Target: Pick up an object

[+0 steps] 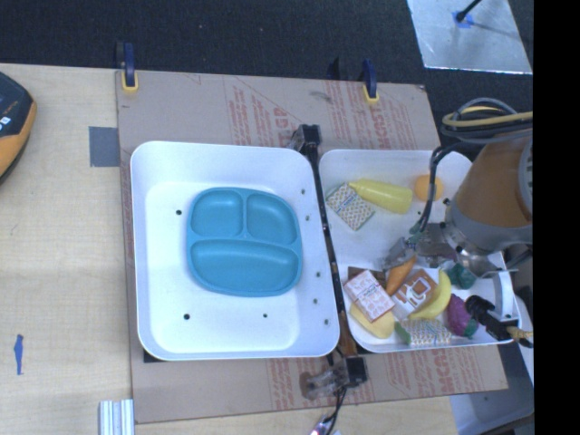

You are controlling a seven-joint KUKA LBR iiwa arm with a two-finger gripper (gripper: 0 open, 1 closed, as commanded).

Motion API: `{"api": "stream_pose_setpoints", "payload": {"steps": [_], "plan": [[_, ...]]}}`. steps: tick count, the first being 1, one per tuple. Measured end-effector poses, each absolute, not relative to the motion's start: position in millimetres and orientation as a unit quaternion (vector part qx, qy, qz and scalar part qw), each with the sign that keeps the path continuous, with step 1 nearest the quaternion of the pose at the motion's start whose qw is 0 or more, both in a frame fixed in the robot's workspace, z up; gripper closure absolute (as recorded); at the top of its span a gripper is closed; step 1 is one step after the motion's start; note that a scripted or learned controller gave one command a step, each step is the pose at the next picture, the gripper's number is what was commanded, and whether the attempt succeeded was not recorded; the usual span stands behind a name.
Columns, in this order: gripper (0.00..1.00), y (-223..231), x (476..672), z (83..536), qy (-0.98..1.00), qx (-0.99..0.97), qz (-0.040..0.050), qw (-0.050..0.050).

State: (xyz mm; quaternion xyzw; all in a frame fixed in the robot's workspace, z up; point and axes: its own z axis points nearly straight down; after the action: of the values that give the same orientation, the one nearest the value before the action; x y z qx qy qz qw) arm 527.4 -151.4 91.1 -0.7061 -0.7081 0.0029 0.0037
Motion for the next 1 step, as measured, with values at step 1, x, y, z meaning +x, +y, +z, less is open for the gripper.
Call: {"api": "stream_pose_setpoints", "payload": {"steps": [1], "plan": [[0.00, -149.5, 539.5, 92.0, -0.709, -0.705, 0.0007, 0.000]]}}
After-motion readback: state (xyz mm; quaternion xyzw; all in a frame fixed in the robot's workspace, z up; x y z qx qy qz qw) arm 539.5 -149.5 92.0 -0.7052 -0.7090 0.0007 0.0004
